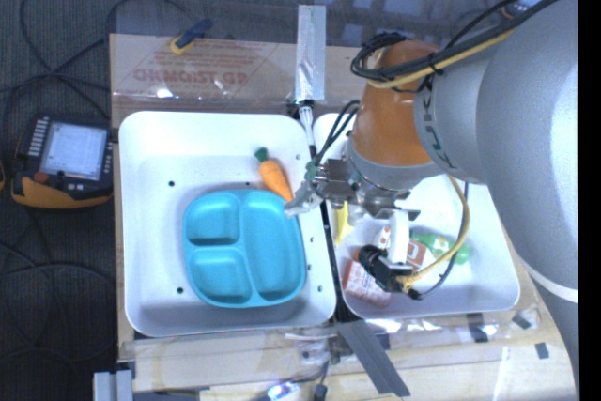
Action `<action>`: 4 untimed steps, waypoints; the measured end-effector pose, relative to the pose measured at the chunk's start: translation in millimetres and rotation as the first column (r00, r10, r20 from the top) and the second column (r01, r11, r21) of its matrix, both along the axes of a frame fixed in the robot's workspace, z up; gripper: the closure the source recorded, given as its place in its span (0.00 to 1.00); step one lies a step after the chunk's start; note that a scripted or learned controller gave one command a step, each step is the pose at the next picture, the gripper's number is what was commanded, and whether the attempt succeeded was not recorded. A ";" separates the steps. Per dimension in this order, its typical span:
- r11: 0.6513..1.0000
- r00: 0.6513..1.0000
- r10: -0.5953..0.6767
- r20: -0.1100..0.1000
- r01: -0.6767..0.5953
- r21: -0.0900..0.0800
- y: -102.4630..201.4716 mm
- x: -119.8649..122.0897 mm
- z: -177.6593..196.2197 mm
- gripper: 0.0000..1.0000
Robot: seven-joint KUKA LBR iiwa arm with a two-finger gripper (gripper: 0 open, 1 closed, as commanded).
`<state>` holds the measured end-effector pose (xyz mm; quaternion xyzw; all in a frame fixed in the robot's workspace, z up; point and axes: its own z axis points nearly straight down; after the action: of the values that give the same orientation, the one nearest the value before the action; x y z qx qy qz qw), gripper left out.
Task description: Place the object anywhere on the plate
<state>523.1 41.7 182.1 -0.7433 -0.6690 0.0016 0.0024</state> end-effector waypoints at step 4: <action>0.991 0.991 -0.134 -0.002 0.134 -0.003 98.4 -8.8 -22.5 1.00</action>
<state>514.3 140.1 159.6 -0.7867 -0.6174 0.0034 0.0023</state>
